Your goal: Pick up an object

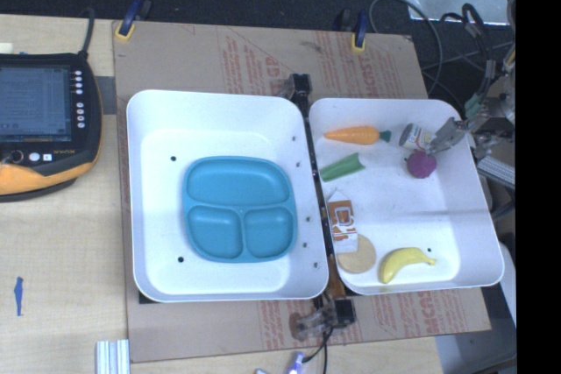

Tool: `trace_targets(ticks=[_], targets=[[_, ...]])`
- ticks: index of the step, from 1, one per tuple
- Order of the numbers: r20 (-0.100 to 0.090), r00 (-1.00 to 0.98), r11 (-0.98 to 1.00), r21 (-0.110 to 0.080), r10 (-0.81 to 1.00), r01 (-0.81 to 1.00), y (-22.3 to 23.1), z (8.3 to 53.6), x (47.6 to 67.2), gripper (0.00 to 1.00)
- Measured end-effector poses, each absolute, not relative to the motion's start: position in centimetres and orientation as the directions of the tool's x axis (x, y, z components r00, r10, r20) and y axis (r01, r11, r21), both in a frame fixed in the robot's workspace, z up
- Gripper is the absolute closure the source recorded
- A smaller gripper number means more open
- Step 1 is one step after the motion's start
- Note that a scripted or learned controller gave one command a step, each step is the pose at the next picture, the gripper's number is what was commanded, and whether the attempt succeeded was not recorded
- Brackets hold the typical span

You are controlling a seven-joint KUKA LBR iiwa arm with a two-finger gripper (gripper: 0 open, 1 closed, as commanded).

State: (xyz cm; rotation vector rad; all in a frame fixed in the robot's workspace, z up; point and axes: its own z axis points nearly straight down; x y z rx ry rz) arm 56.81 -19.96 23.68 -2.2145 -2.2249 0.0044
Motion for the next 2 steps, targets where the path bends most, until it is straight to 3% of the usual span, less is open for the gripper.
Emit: trace_targets(ticks=[1,2], targets=[[-0.001,-0.008,0.008,-0.006,1.0,1.0,-21.1,13.9,61.6,0.0],[-0.001,-0.008,0.008,-0.005,1.0,1.0,-17.9,9.1,60.2,0.0]])
